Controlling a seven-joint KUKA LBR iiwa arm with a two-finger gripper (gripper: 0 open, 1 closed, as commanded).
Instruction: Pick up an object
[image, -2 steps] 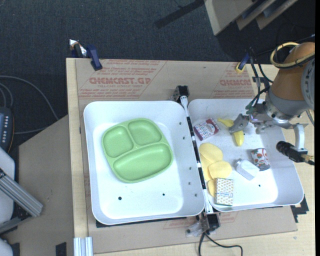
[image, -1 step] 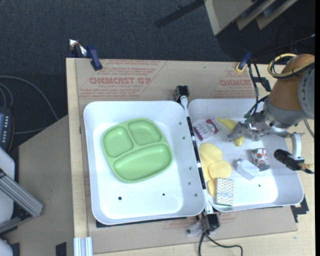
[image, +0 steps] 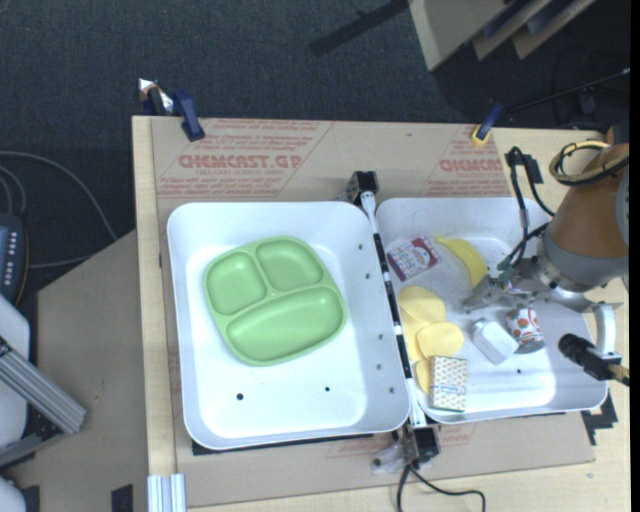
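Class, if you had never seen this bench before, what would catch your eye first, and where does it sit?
The big green divided plate fills the middle of the left bin. In the right bin, yellow pieces and a banana cluster near the divider. The arm's end effector hangs low over that bin's centre.

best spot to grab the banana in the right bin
Take the banana across its middle, coming from straight above. It lies flat and curved near the bin's far wall, with bare floor on either side, so the claw could close across its narrow width.
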